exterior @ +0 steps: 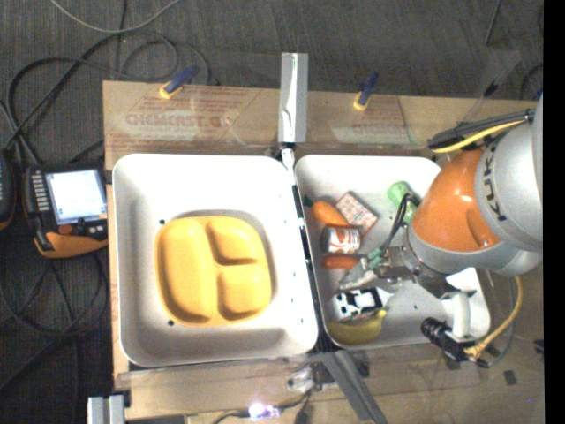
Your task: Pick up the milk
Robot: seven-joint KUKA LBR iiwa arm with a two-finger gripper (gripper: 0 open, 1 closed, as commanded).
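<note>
Near right bin's [459,303] front, milk [357,302], white carton with black patches, gripper [375,268] state unclear

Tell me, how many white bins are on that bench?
2. The left bin holds a yellow tray. The right bin holds small groceries, with the arm over it.

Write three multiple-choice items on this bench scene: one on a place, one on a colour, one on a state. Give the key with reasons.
1. Where does the milk carton lie?
A. Right bin
B. Left bin
C. On the floor

2. What colour is the divided tray?
A. Blue
B. Yellow
C. Black

3. How does the red can rest?
A. Upright
B. On its side
C. Stacked on the tray

Key: 1 A, it sits near the right bin's front, beside the banana. 2 B, yellow against the white left bin. 3 B, its label faces up.
</note>
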